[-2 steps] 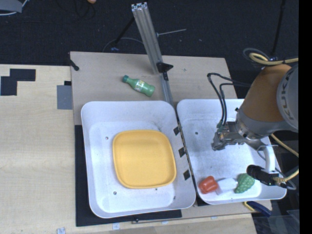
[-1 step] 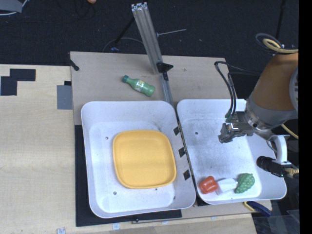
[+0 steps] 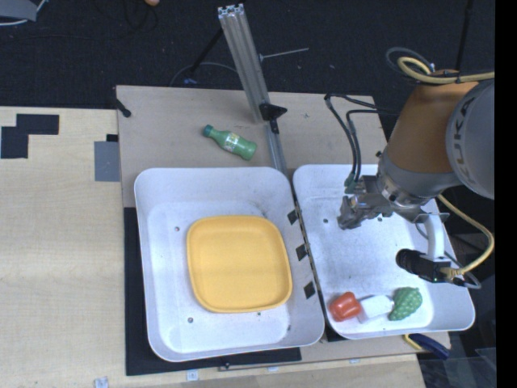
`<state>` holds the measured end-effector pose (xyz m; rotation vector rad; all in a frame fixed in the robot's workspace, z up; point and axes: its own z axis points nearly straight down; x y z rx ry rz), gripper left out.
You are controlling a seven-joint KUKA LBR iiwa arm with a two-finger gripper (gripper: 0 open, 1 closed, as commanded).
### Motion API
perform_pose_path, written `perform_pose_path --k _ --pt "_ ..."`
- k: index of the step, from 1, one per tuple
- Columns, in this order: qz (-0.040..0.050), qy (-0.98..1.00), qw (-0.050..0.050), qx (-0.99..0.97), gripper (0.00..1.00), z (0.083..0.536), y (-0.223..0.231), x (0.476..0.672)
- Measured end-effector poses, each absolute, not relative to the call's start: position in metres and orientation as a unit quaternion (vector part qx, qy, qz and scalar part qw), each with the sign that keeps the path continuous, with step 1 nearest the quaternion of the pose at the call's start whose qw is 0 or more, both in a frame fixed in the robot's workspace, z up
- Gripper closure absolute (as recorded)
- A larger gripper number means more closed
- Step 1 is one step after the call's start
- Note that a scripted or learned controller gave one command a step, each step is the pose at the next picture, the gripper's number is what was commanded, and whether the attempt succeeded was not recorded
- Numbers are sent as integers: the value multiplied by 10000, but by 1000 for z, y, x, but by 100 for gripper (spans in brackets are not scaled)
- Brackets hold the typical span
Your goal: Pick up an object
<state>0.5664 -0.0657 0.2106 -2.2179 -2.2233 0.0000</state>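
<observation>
1. A pale wooden bench takes up the lower part.
2. Beyond it, the dark floor carries loose cables.
3. A slanted metal rail rises from the bench's far edge.

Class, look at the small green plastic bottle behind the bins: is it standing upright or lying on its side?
Lying on its side. The small green plastic bottle rests lengthwise on the wooden bench, its cap pointing left.

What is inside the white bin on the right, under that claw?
The right bin holds a red piece, a white piece and a green piece at its near edge. The claw and arm hide part of its floor.
</observation>
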Motion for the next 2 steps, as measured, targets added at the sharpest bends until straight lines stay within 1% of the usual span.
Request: perform_pose_path --k 1,2 --pt "-2 -7079 3 -7063 100 225 -19 586" --pt "1 -7077 4 -7065 100 229 18 604"
